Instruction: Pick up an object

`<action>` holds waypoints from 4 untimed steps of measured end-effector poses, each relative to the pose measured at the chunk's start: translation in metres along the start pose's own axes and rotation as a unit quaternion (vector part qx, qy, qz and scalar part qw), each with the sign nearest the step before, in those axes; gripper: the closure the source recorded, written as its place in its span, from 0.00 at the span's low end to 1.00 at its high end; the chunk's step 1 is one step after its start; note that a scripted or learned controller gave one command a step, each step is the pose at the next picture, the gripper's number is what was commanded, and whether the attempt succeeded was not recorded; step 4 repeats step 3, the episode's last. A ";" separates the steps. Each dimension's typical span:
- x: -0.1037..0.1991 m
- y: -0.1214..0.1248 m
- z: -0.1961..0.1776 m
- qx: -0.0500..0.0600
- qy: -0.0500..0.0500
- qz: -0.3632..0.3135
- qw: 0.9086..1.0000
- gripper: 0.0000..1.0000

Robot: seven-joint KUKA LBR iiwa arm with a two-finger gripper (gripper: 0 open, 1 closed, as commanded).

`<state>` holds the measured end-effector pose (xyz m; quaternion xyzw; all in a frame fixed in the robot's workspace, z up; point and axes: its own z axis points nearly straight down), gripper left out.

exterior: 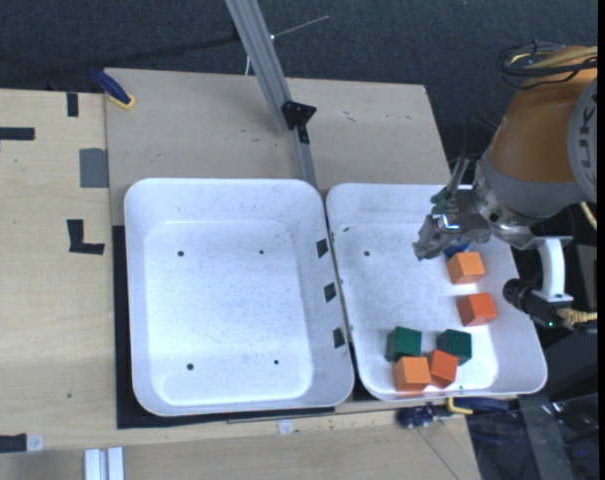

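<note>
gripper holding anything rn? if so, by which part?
Cannot be told. The gripper hangs over the right bin, beside an orange block; nothing visible between its fingers.

- Arm: bulky rounded body, orange band at 12 o'clock, grey wrist section beneath
- Thin cables looping over its top
- Gripper: dark grey metal, small and blocky, with a blue part at 3 o'clock
</note>
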<state>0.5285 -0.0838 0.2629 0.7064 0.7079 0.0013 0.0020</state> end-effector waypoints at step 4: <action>0.156 -0.009 -0.006 0.003 0.000 0.000 1.000 1.00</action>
